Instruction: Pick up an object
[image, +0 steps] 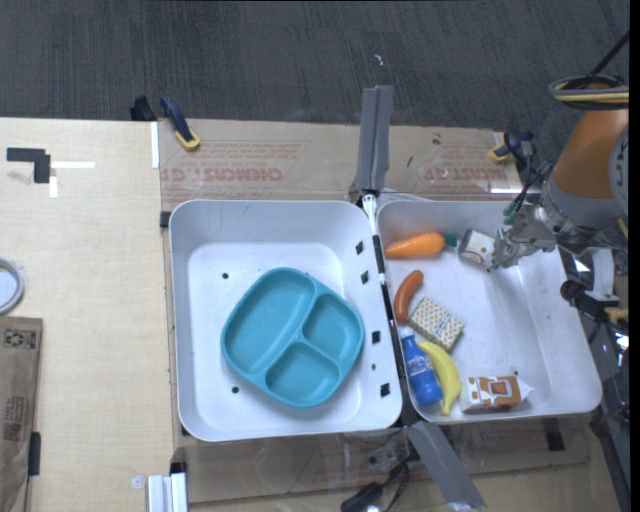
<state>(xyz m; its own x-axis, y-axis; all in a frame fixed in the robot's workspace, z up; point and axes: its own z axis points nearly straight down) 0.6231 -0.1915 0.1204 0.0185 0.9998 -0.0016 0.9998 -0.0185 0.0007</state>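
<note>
The right bin (545, 330) holds several objects. An orange carrot (415, 244) lies at its back left, with a red-orange sausage (406, 293) below it. A patterned cracker block (436, 322) sits near the middle. A blue bottle (420, 372) and a yellow banana (444, 372) lie at the front left, and a brown-and-white carton (494, 392) at the front. A small white-and-brown item (475, 246) rests at the back. My gripper (498, 258) hangs low just right of that item, close to or touching it.
The left bin (200, 300) carries a blue divided plate (292, 337). A grey divider post (375, 140) rises between the bins at the back. The arm with its orange band (588, 150) comes in over the right bin's back right corner.
</note>
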